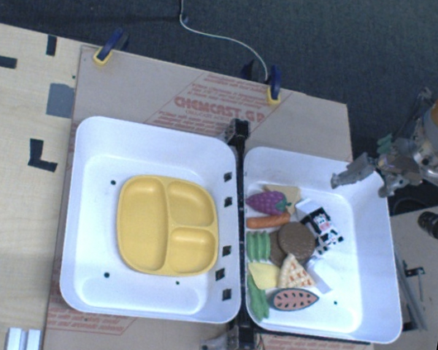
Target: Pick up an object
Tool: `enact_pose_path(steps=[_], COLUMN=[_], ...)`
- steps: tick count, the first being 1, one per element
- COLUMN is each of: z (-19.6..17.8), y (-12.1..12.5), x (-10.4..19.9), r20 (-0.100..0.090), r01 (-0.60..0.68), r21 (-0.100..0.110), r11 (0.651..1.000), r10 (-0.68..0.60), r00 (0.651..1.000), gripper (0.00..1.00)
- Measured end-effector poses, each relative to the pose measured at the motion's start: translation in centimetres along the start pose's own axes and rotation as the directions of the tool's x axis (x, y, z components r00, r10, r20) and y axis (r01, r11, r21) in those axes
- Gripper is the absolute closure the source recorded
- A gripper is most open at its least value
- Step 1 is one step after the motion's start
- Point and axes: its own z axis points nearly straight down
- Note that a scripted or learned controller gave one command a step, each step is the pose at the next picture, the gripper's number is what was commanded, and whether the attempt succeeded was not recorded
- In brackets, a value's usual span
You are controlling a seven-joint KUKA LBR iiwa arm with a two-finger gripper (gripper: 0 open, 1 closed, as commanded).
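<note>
The right bin [363,262] holds a pile of toy food in its left half: purple grapes [268,200], an orange carrot [266,220], green pods [257,245], a brown round patty [297,241], a black-and-white cow figure [324,227], a pizza slice [296,272] and a watermelon slice [293,299]. My gripper [361,185] hangs over the bin's far right corner, up and to the right of the pile. Its two fingers are spread and open, with nothing between them.
The left bin [90,189] holds a yellow divided plate [168,226]. A black hinge strip [233,214] joins the two bins. Both stand on a cardboard sheet [206,105] clamped at the back. A white cable [218,37] runs behind.
</note>
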Motion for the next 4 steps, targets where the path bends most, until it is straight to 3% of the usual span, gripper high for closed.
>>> enact_pose_path(steps=[1, 2, 3, 4], z=[7.9, 12.9, 13.7, 12.8], y=[-3.0, -5.1, -11.8, -11.5], x=[-1.8, -1.7, 4.5, 4.3], r20=[-0.002, -0.002, -0.006, -0.003], r01=[-0.003, -0.001, 0.000, -0.001], r21=[0.008, 0.005, 0.009, 0.006], r11=[1.000, 1.000, 1.000, 1.000], r10=[0.003, 0.001, 0.000, 0.001], r00=[1.000, 1.000, 1.000, 1.000], gripper=[0.00, 0.00, 0.00, 1.00])
